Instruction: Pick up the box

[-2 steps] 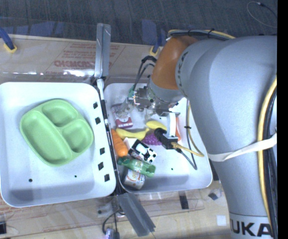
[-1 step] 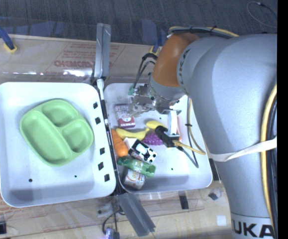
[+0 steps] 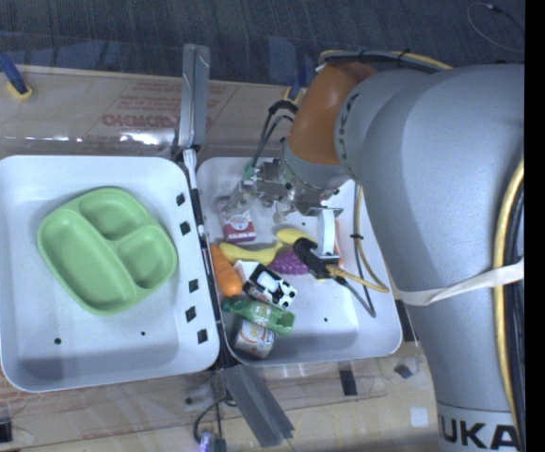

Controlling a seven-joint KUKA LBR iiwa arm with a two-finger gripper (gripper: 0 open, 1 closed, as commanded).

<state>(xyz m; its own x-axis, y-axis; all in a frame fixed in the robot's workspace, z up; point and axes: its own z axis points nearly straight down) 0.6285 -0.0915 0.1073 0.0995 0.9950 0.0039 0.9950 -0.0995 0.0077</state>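
The box (image 3: pixel 239 226) is a small red and white carton lying in the upper left part of the right bin (image 3: pixel 371 332). My gripper (image 3: pixel 261 188) hangs low over the bin just above and to the right of the box, close to its top edge. The grey arm and its orange band cover the bin's far right side. Nothing can be seen held in the gripper.
A yellow banana (image 3: pixel 251 251), an orange carrot (image 3: pixel 226 271), purple grapes (image 3: pixel 291 265), a black-and-white toy (image 3: pixel 276 289) and a green-capped jar (image 3: pixel 255 328) crowd the area below the box. The left bin (image 3: pixel 27 347) holds a green divided plate (image 3: pixel 107 248).
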